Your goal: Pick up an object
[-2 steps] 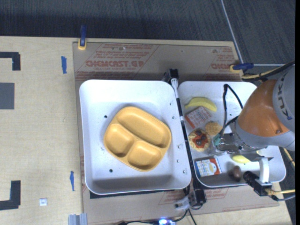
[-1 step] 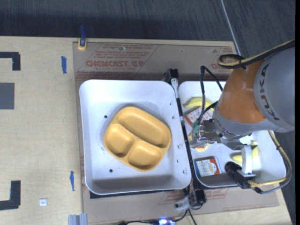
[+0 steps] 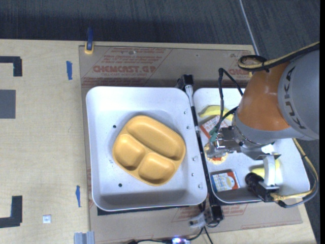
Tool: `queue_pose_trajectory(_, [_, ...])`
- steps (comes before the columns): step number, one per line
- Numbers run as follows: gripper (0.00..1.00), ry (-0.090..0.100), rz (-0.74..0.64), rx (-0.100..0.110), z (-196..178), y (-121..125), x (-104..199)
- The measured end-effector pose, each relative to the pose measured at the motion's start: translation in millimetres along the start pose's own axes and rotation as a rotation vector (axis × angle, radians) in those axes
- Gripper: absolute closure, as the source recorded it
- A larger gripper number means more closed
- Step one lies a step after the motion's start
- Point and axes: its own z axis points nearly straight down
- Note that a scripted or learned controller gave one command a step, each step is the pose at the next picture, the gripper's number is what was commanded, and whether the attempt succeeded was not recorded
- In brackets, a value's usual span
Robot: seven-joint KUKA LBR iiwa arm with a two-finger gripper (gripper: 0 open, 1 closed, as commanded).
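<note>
Materials and finishes on the bench

The bench top [image 3: 40, 151] looked like pale wood or board with a matt surface, and a brown sheet like cardboard [image 3: 152, 65] with faded red print lay under the bins. The left bin [image 3: 101, 187] was white, smooth and slightly glossy, probably plastic, with small dark marks. The yellow divided tray [image 3: 148, 149] in it appeared to be smooth plastic with a soft shine. The arm [image 3: 304, 95] had a grey casing with a satin finish, and its orange band [image 3: 261, 103] was smooth and a little glossy. The small packet [image 3: 224, 180] in the right bin [image 3: 304, 179] looked like printed paper or card. Black cables [image 3: 222, 93] seemed rubbery and matt.
</note>
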Motion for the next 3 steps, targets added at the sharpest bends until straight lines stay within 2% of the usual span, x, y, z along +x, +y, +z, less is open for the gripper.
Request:
queue_pose_trajectory(1, [1.0, 0.0, -0.002, -0.005, -10.3, 1.9, 0.5])
queue_pose_trajectory(2, [1.0, -0.001, 0.003, 0.004, 10.8, 58.4, -52.5])
queue_pose_trajectory(3, [0.0, -0.001, 0.003, 0.005, 10.8, 58.4, -52.1])
